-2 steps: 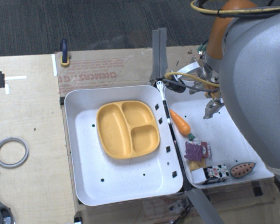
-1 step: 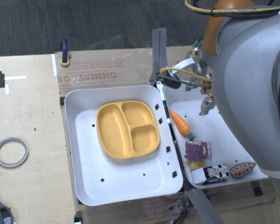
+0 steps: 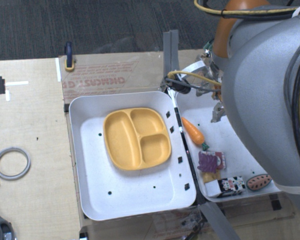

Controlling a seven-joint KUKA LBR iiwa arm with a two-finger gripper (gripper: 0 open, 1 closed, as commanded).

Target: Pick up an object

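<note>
Hand: the hand (image 3: 216, 98) sits at the end of the big grey arm (image 3: 272, 91), over the top part of the right bin. It is small and partly hidden by wires, so I cannot tell how it is set or if it has hold of anything.
Arm: grey and very big, it covers most of the right side. It has an orange band (image 3: 239, 9) near the top.
Wires: a yellow and black wire (image 3: 188, 77) loops just beside the hand.
Right bin: the white right bin (image 3: 230, 152) lies under the arm. Part of it is hidden.
Carrot: an orange toy carrot (image 3: 193, 131) lies in the right bin, near its left wall, a bit below the hand.
Purple thing: a purple toy (image 3: 211, 162) lies below the carrot, close to it.
Cow box: a little black and white box (image 3: 230, 186) lies near the bottom wall of the right bin.
Brown thing: a small brown oval (image 3: 258, 182) lies just beside the box, on its right.
Left bin: the white left bin (image 3: 92, 173) is next to the right bin, and their walls touch.
Plate: a yellow plate (image 3: 138, 138) with three parts lies flat in the left bin, in the upper middle.
Bench: the pale wood bench (image 3: 25, 111) carries both bins.
Tape ring: a grey ring (image 3: 11, 163) lies on the bench, well left of the bins.
Scissors: scissors (image 3: 2, 232) lie at the bottom left edge of the bench.
</note>
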